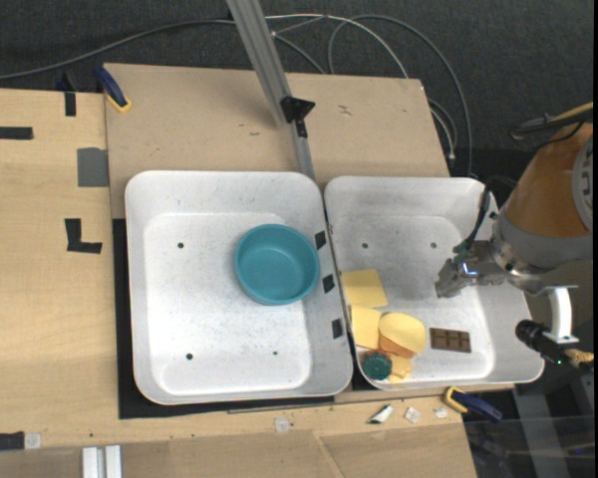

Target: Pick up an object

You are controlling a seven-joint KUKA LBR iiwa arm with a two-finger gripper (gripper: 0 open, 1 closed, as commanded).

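The candidates lie in a cluster at the near-left corner of the right bin, ahead and to the side of the tool: yellow pieces, a yellow cup, a teal ball. A brown bar lies nearest, just below the tool. The tool hovers low with nothing between its fingers (how wide it stands I cannot tell). Beyond the divider sits a teal bowl.

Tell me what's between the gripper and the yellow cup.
In the camera view, only bare white floor of the right bin lies between the gripper and the yellow cup; the brown block sits just below that line.
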